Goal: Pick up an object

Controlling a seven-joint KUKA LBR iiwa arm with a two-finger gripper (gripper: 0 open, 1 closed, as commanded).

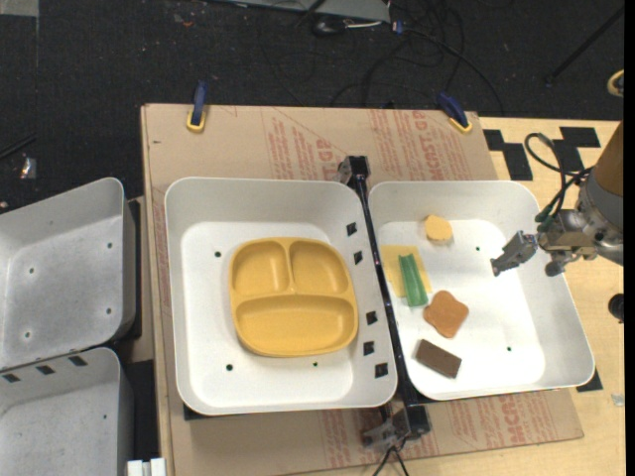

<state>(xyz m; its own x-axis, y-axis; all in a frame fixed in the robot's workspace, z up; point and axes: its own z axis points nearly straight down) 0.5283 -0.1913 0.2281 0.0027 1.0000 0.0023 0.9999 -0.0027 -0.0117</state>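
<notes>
From the camera above the bench, two shallow white bins sit side by side on a cardboard-covered board. The left bin point(189, 296) holds a yellow divided tray point(294, 297), lying flat near its middle. The right bin point(556, 350) holds four small things: a small yellow-orange block point(439, 229) toward the far side, a green and pale yellow piece point(408, 277) close to the divider between the bins, an orange-brown lobed piece point(446, 313) just nearer than that, and a dark brown flat block point(438, 358) nearest the front edge. The gripper point(515, 254) hangs over the right half of the right bin, well apart from all four things, with the grey arm point(595, 206) reaching in from the right. Nothing sits between the fingers; at this size they look slightly spread, but whether they are parted or pressed together cannot be told for certain.
</notes>
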